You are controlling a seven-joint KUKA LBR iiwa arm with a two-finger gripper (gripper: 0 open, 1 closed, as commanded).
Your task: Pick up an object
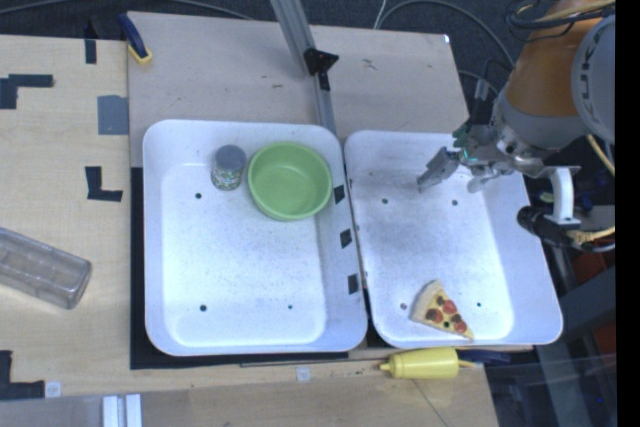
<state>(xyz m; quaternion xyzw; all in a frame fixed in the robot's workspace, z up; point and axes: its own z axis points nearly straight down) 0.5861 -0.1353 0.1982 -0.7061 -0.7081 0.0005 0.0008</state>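
My gripper point(458, 175) hangs over the upper part of the right bin point(520, 315), open, with nothing between its fingers. A toy pizza slice point(441, 309) lies near that bin's front edge, well below the gripper. In the left bin point(180, 315) a green bowl point(290, 180) sits at the back, and a small grey can point(229, 167) stands just to its left, touching or nearly touching it.
A yellow squeeze bottle point(425, 364) lies on the bench just in front of the right bin. A clear plastic container point(40, 268) rests on the bench at far left. A slanted metal pole point(290, 5) comes down to the back edge between the bins.
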